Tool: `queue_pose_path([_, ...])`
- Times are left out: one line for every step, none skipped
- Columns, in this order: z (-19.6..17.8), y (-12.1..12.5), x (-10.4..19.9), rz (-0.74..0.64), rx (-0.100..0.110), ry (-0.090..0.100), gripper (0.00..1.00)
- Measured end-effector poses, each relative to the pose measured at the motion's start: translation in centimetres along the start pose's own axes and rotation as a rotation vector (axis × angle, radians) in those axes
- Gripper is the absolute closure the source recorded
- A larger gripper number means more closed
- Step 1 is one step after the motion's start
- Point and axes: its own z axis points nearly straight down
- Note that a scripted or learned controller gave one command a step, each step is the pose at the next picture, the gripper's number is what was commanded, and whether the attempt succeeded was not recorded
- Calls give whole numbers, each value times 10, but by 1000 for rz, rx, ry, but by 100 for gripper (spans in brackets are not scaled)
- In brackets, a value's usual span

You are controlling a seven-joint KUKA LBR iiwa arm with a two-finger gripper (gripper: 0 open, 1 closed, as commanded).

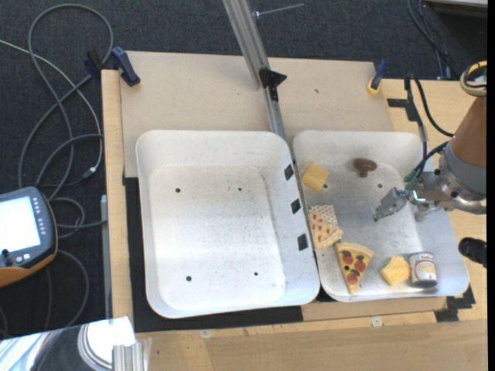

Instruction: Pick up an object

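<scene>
White plastic, speckled with fine dark flecks, forms both shallow bins. The left bin [216,230] has rounded corners and a low rim, with four small dark holes in its floor. The right bin [348,149] carries all the objects, and the widest open floor lies in its middle, between the objects and the gripper.

Along the right bin's left edge sit a yellow cheese block [315,177], a waffle [324,224] with a red-checked face, and below it a pizza slice [353,264], wedge-shaped with red discs. A second cheese wedge [395,270] rests near the bottom rim, just beside a small can [423,269] with a red label and metal top. A brown, rounded mushroom [365,165] sits near the top, apart from the rest.

The gripper [384,209] reaches in from the right, low over the bin floor between the mushroom and the can. Its grey metal fingers [392,202] are spread apart, with nothing between them. The nearest objects lie well clear of the tips.

A metal rail [246,37] runs diagonally down to the gap between the bins. Cables [62,122] loop on the dark carpet to the left.
</scene>
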Motion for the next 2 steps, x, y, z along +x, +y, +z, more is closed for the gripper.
queue_pose_path([-2,1,0,-1,-6,-2,0])
queue_pose_path([42,1,7,-1,-1,0,0])
